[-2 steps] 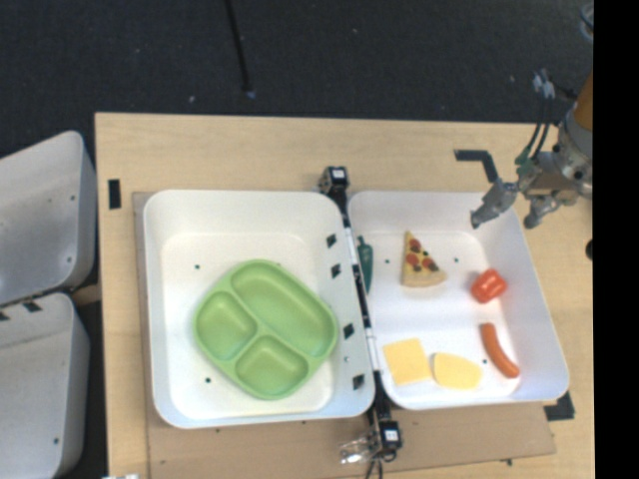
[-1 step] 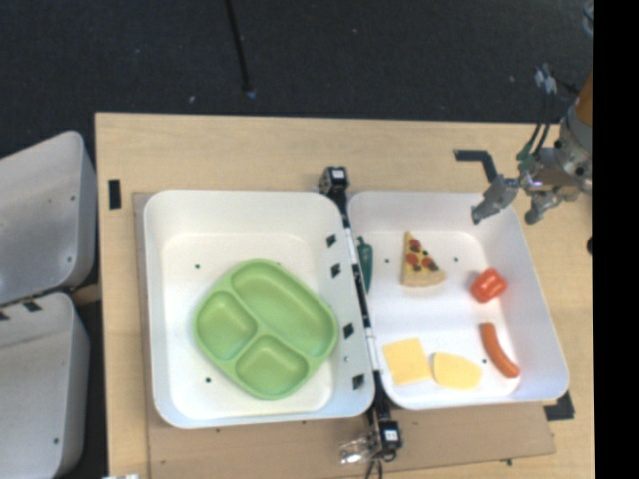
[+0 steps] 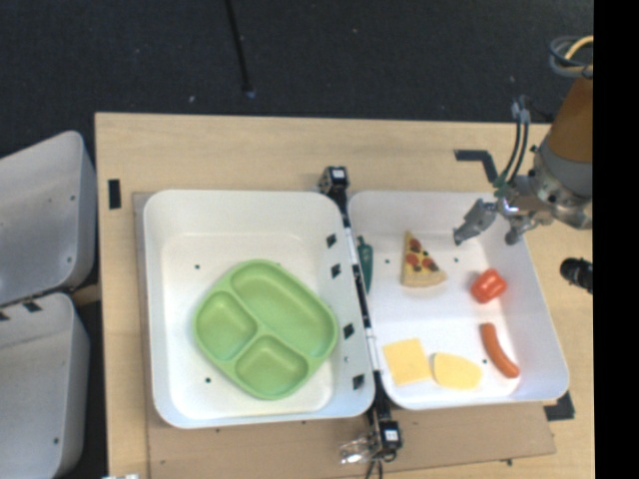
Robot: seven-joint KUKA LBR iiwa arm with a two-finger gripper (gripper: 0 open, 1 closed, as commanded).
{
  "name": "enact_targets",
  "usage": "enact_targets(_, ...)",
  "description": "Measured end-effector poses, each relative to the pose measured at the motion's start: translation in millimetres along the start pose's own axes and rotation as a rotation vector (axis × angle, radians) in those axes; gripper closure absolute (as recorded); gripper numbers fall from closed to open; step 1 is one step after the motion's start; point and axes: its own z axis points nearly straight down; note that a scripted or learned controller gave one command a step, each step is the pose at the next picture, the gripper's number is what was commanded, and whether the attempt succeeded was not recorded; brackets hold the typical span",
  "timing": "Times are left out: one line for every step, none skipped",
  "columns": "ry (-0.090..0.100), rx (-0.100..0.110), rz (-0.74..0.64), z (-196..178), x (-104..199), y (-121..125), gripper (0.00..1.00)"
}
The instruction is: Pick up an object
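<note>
Camera view: red tomato [image 3: 488,286] right of centre in the right bin [image 3: 539,297], pizza slice [image 3: 420,262] beside. Claw [image 3: 495,223] spread apart, empty, hanging just above. I'd centre over the tomato, drop straight, close gently.

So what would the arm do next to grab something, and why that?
Probably drop straight down and a touch toward the red tomato-like piece. The gripper hangs open above the right bin with nothing between its fingers, and that red piece lies nearest below it, apart from the pizza slice and the sausage.
</note>
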Motion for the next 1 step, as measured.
enact_targets(0.0, 0.001, 0.002, 63.4, 1.4, -1.9, 0.0)
